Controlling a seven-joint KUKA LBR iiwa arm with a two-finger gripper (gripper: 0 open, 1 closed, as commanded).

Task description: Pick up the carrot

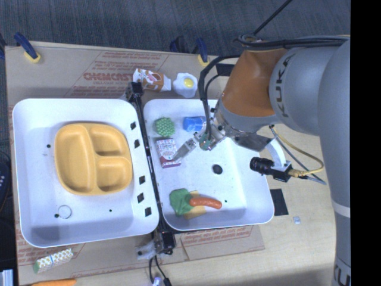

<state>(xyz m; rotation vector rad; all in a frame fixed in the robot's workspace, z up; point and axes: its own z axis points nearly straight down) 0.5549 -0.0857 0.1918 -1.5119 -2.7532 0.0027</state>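
The carrot (206,203) is orange and lies flat near the front edge of the right bin (253,186), touching a green leafy piece (178,199) on its left. My gripper (189,148) hangs over the middle of the same bin, well behind the carrot and above the right edge of a red and white packet (166,152). It points down and to the left. Nothing of the carrot is near it. The grey arm with its orange band (253,85) covers the bin's back right corner.
A green round item (164,126) and a blue item (193,123) lie at the back of the right bin. The left bin (36,213) holds a yellow divided plate (94,158). A brown packet (149,79) and a white-and-yellow item (186,83) sit on the bench behind.
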